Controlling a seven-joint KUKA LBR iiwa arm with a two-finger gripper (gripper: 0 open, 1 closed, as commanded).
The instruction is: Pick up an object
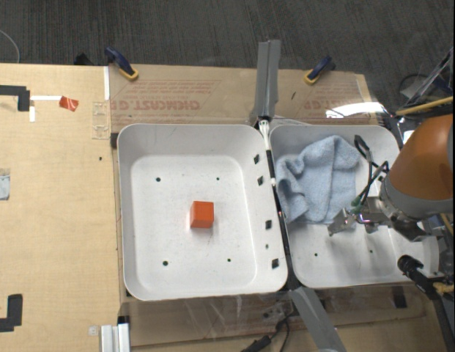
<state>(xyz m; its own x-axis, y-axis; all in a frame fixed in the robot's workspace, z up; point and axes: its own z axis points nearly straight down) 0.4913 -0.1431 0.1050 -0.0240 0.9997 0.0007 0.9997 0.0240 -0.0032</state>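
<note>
Approach step: metal two-finger gripper point(343, 224) sat low just beside crumpled pale-blue cloth towel point(319, 176), grip state unreadable, so next move looked like closing on towel's edge.

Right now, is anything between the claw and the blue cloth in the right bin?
Nothing visible. The claw sits over the right bin, just beside the lower right edge of the blue cloth, with only bare bin floor around it. The orange block lies apart in the left bin.

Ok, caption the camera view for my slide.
KUKA arm's gripper low in the right bin beside a blue cloth; orange block sits in the left bin.
</note>
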